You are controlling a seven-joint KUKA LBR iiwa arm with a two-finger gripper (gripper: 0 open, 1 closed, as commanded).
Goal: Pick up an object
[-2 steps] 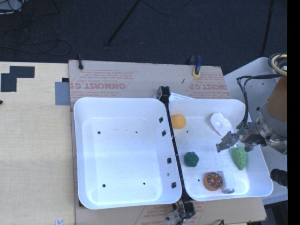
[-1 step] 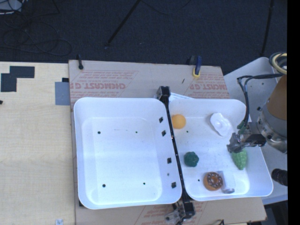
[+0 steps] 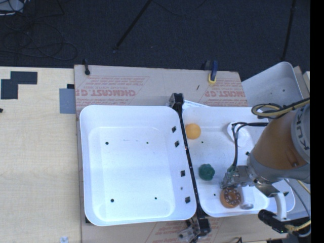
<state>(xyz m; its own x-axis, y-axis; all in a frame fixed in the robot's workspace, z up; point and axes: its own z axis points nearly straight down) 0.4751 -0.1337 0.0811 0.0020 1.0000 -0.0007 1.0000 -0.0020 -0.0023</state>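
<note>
The right bin point(image 3: 217, 135) holds an orange ball point(image 3: 193, 131) near its far left side and a dark green lump point(image 3: 206, 172) nearer the front. A round brown, doughnut-like object point(image 3: 231, 198) lies by the bin's front wall. My gripper point(image 3: 232, 182) hangs low over the right bin, just above the brown object and a little right of the green lump. The orange-banded wrist point(image 3: 276, 146) rises behind it and hides the bin's right part.
The left bin point(image 3: 131, 166) sits beside the right one, parted by a black divider with clips point(image 3: 183, 156). Both rest on a cardboard sheet point(image 3: 126, 87) held by a blue clamp point(image 3: 213, 71). Cables loop around the arm at right.
</note>
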